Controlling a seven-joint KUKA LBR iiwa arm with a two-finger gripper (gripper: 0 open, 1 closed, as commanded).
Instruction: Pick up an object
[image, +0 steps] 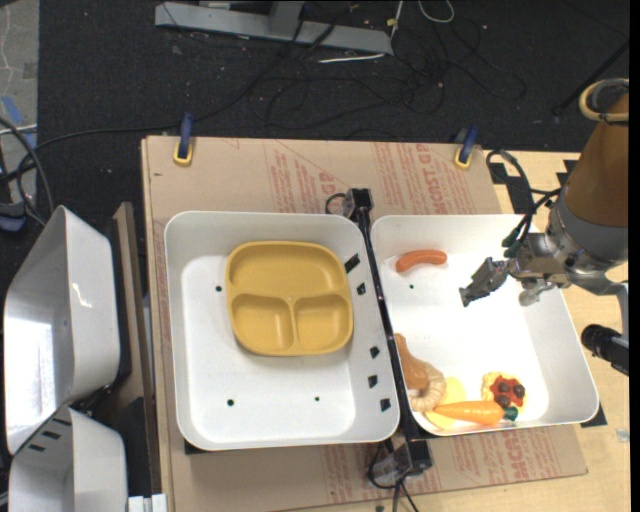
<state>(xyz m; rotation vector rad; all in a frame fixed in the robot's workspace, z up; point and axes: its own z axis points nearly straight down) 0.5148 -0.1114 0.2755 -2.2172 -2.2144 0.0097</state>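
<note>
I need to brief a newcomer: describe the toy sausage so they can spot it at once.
Start at the right-hand white bin. Look to its far left corner, beside the divider between the bins: the sausage lies there alone, a short reddish-orange curved link. The other toy foods sit heaped along the near edge, including a longer, tapered carrot.

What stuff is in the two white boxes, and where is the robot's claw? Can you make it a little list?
left bin: a yellow divided plate, three sections, lying flat
right bin: toy food
far end: a toy sausage, alone
near edge: a toy carrot, a toy shrimp, and a small yellow piece with red and dark toppings, bunched together
gripper: above the right bin, to the right of the sausage, with nothing between its fingers
</note>
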